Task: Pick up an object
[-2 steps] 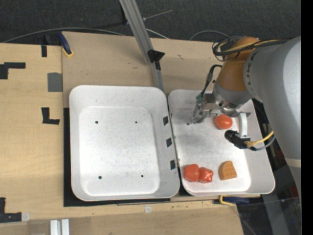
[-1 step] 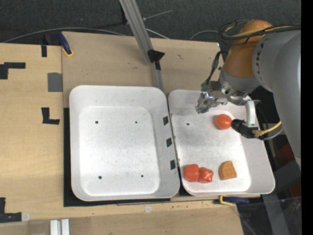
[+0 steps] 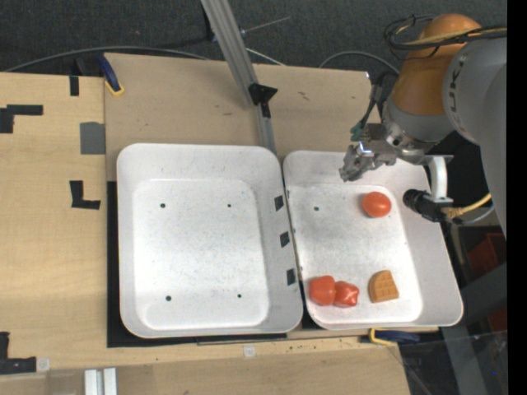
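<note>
In the right bin (image 3: 428, 257) lie three objects. A round orange-red ball (image 3: 376, 204) rests near the bin's far right. A red lumpy toy (image 3: 333, 291) lies at the near edge, and a tan waffle-like piece (image 3: 383, 286) sits to its right. My gripper (image 3: 352, 168) hangs over the far end of the right bin, up and to the left of the ball. Nothing shows between its fingers.
The left bin (image 3: 132, 220) stands beside the right one, with black clips along the shared edge. A slanted metal pole (image 3: 239, 56) crosses the bench behind the bins. A black cable fitting (image 3: 420, 204) juts in at the right bin's right rim.
</note>
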